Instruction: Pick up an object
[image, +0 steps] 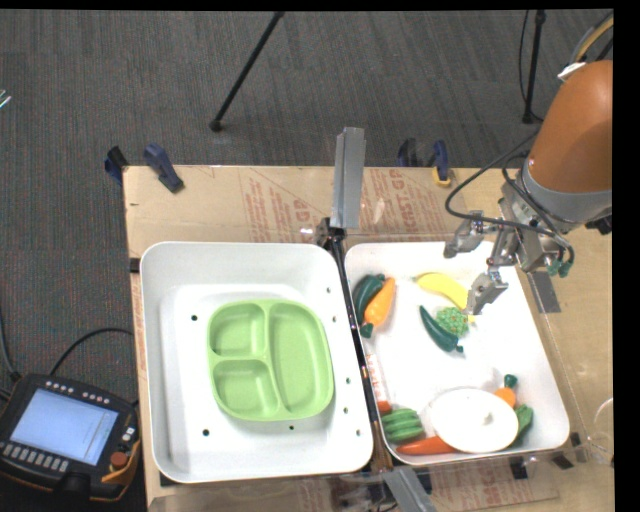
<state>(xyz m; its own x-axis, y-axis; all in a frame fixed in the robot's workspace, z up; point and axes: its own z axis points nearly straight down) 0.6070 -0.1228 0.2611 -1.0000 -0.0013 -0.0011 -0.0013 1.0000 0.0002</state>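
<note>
- Right now I see the gripper (487, 290) in the right bin (530, 330), right of centre frame; whether it is wide or narrow I cannot tell.
- Just below-left of it lies a toy broccoli (451, 321), beside a yellow banana (441, 287).

Grey arm (570, 130) from right (orange-banded), gripper (487, 292) pointing down

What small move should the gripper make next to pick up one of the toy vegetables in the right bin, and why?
Probably a short descent, straight down. The gripper hangs in the right bin, just above and right of the broccoli, with the banana to its left. Nothing sits between its fingers, so lowering onto the broccoli seems the nearest chance of a grasp.
</note>
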